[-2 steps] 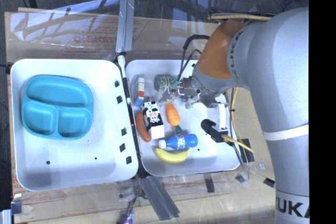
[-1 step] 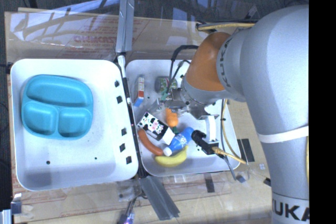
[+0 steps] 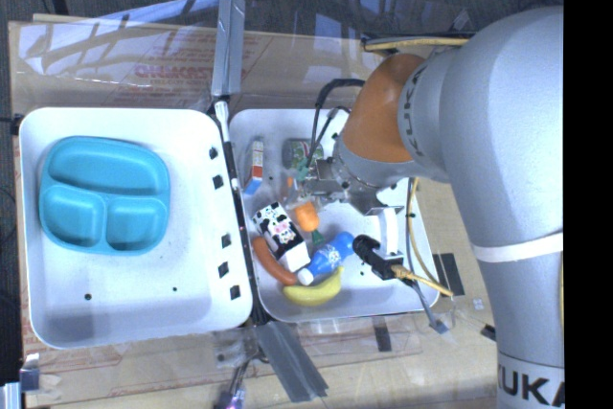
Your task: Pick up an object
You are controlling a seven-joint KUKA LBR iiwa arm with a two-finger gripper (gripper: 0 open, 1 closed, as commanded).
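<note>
Gripper (image 3: 308,190) low in right bin (image 3: 402,297), finger state can't tell, just above orange obj (image 3: 306,217)

Bench (image 3: 115,48) carries two white bins: left bin (image 3: 192,297), right bin (image 3: 364,306), touching side by side.

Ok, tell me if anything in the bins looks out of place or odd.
Nothing looks spilled or broken. The toys in the right bin lie jumbled: a blue bottle rests across the banana. The blue tray sits flat in the left bin.

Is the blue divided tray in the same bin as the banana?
No, the blue tray lies in the left bin, while the banana is in the right bin.
</note>
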